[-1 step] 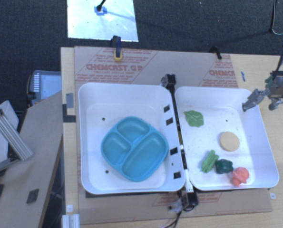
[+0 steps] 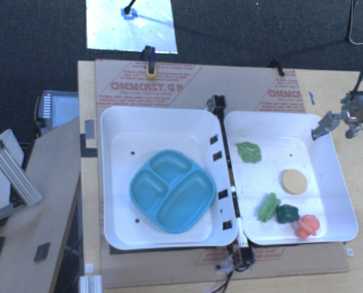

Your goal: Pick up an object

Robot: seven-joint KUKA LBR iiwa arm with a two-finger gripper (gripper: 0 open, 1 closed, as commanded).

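The right bin point(image 2: 327, 182) holds a light green leaf-shaped piece point(image 2: 249, 152), a round tan disc point(image 2: 294, 181), a green pod-like piece point(image 2: 268, 207), a dark green piece point(image 2: 287, 213) and an orange-red piece point(image 2: 308, 225). The last three lie close together near the bin's front. My gripper point(image 2: 323, 127) hangs over the bin's far right edge, apart from all the pieces and above and to the right of the tan disc. Nothing shows in its grasp.
The left bin point(image 2: 117, 163) bears a blue divided plate point(image 2: 172, 190). A divider with black clips point(image 2: 224, 170) runs between the bins. A metal sheet point(image 2: 130, 17) lies beyond the bench, with cardboard under the bins.
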